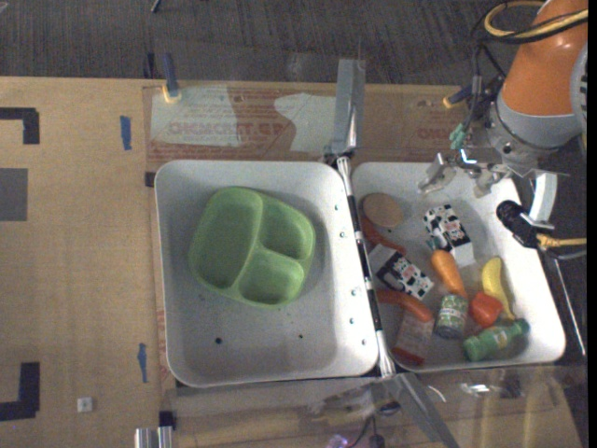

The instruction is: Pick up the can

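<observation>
Two white bins sit side by side on the worktop [75, 278]. The left bin [187, 343] carries a green tray [252, 245]. In the right bin [550, 339], the can [451, 314] stands near the front edge, between a red packet [411, 329] and a red pepper [485, 308], with a carrot [448, 271] just behind it and a green bottle [494, 339] to its front right. A banana [495, 283] lies beyond the pepper. The pincer [460, 172] hangs over the bin's far right corner, well apart from the can, its fingers spread and nothing between them.
</observation>
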Available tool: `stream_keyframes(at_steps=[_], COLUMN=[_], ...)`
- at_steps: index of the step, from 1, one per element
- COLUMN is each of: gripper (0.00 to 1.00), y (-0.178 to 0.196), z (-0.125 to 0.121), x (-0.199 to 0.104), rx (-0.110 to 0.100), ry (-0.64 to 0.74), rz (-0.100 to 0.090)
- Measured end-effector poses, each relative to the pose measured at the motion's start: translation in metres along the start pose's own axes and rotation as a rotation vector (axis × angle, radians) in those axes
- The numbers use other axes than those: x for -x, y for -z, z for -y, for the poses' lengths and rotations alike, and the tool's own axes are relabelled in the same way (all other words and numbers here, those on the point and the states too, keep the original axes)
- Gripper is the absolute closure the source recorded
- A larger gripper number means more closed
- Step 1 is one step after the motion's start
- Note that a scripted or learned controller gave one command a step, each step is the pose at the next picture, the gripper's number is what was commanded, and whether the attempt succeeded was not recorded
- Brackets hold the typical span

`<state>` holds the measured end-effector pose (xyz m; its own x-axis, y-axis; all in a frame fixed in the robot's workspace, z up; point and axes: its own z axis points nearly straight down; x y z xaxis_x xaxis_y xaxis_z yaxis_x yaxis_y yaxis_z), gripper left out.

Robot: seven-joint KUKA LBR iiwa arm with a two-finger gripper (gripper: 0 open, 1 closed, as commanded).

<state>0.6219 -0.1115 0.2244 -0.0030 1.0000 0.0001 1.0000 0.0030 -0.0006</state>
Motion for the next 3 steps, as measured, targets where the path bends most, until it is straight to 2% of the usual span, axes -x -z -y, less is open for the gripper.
stream_keyframes(at_steps=[1, 2, 3], gripper=[0.00, 0.00, 0.00], y=[-0.138, -0.141, -0.139], z=[0.070, -0.020, 0.021], x=[0.013, 0.057, 0.076], rx=[0.005, -0.042, 0.001], ry=[-0.213, -0.294, -0.278], rz=[-0.001, -0.002, 0.000])
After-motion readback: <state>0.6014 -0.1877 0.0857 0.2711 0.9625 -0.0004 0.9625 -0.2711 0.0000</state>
